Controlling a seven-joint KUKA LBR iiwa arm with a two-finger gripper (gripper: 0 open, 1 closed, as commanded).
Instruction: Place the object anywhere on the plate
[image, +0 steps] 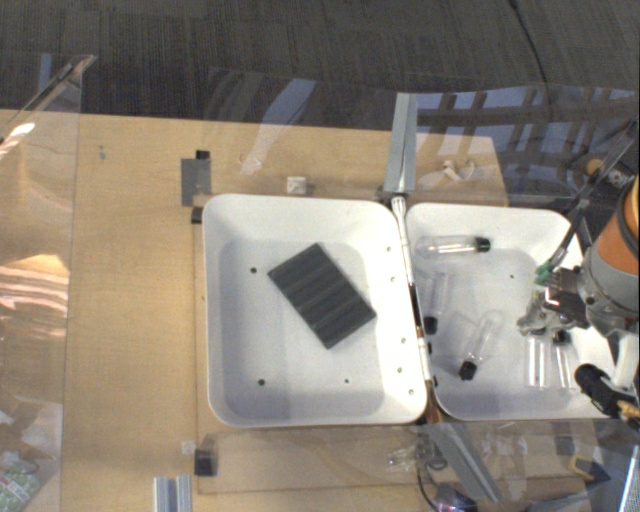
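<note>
Here, nearest to the camera, the front edge of the desk (120, 400) carries small black clips and some clear fittings, and just behind them stand 2 white bins side by side. In the right bin (500, 400) the jaws (545, 320) hang low by the right wall, and I cannot tell if they are spread or pressed together, because the metal parts there are too small and mixed. Under them lie what look like 2 clear tubes (548, 365), pointing front to back. To the left of the jaws is a clear tube with a black cap (478, 345), tilted, its cap toward the near side. Another one (432, 300) lies close to the dividing wall, and further back a 3rd tube (452, 243) lies across the bin, its cap to the right.

The dark ribbed plate (321, 295) rests in the left bin (230, 300), turned diagonally, well apart from the jaws and to their left. So I judge any tube must travel left over the wall between the bins. I can read no label or writing anywhere.
</note>
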